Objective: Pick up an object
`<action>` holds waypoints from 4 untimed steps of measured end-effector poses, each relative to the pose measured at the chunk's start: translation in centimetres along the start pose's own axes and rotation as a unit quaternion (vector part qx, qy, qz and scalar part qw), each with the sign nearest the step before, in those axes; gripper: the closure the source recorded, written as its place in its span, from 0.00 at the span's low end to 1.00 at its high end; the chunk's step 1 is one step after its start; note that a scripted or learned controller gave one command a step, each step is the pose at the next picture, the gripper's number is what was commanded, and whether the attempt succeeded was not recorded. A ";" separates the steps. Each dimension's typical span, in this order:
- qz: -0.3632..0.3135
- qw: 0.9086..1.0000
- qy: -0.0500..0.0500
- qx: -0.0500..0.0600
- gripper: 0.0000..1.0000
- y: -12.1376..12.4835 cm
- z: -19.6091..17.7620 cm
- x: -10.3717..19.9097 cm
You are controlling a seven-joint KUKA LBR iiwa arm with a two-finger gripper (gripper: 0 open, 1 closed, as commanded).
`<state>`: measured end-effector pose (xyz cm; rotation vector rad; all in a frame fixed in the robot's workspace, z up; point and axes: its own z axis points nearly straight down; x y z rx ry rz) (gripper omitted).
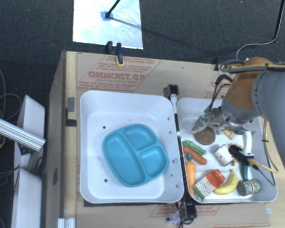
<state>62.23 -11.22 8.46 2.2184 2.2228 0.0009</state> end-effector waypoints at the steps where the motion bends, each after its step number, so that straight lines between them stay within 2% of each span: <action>1: 0.000 1.000 0.000 0.001 0.00 -7.4 0.0 2.9; 2: -0.001 1.000 0.000 -0.001 0.00 -0.1 0.0 -0.6; 3: -0.002 1.000 0.000 -0.002 1.00 0.0 -1.1 -0.6; 4: -0.001 1.000 0.001 -0.002 1.00 -3.0 -10.1 5.7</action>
